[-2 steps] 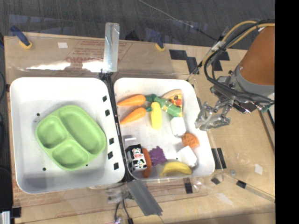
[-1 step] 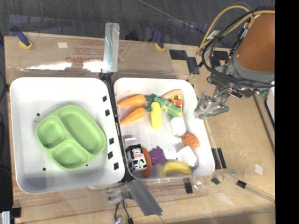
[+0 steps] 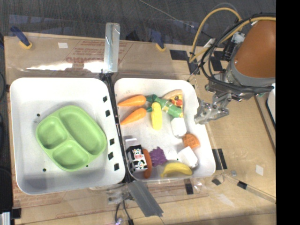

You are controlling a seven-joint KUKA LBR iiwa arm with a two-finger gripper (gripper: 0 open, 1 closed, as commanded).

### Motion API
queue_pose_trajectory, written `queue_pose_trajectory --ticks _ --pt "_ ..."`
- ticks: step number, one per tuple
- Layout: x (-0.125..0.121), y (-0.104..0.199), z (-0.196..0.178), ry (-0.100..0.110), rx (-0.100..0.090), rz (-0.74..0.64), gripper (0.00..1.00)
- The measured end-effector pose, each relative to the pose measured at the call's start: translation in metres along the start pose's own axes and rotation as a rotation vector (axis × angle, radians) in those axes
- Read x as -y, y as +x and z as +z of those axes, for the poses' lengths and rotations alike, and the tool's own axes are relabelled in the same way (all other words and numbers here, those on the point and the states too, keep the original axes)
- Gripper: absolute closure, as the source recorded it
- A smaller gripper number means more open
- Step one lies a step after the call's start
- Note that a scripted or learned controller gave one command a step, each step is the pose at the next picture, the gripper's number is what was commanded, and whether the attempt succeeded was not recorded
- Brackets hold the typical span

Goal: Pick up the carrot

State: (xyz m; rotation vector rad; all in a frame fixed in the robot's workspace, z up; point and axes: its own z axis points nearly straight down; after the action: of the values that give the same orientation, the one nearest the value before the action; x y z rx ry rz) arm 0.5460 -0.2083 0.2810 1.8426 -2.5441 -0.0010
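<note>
The right bin point(image 3: 202, 125) holds toy food, and at ten o'clock in it lie two carrots point(image 3: 132, 100) side by side, one point(image 3: 133, 115) just below the other. The gripper point(image 3: 209, 114) hangs over the bin's three o'clock rim; whether it is spread, I cannot tell. Each carrot looks light, stiff, slick: grasp mid-body, across its width.
</note>
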Motion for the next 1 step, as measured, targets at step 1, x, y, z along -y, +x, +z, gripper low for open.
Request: queue_pose_trajectory --ticks 1 --pt "0.0104 -0.0040 -0.0073 0.004 0.001 -0.183 1.00"
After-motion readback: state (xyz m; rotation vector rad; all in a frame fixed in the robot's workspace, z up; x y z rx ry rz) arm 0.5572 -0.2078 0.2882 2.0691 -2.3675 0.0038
